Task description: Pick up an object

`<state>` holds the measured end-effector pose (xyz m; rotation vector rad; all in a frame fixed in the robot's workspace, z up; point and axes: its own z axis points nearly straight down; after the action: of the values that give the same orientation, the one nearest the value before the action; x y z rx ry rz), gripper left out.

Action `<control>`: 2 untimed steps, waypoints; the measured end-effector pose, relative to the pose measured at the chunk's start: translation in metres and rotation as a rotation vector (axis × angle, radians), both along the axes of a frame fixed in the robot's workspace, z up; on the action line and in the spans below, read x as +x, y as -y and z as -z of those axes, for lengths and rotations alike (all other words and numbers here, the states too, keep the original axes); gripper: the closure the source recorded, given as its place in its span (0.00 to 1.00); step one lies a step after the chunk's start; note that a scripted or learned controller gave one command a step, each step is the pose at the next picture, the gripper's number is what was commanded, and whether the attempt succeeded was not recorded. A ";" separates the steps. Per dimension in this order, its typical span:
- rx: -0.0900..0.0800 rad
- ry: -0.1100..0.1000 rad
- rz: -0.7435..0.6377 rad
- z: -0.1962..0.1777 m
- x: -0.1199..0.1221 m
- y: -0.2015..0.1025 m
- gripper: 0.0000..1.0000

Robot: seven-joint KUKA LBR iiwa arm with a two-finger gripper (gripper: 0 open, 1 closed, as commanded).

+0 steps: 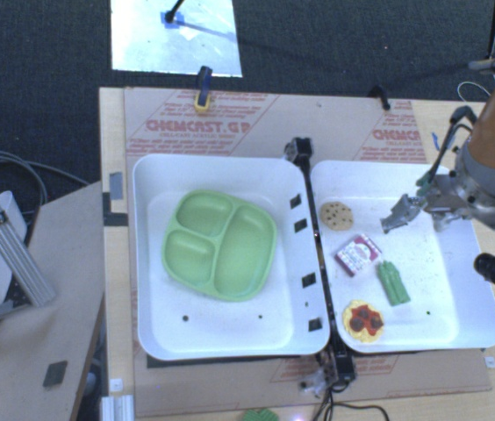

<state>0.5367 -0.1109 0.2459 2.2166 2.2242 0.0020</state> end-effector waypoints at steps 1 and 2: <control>0.003 -0.016 0.006 0.139 -0.055 0.011 0.00; 0.000 0.002 0.002 0.121 -0.049 0.010 1.00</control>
<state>0.4880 -0.1212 0.1246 2.2180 2.2201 0.0044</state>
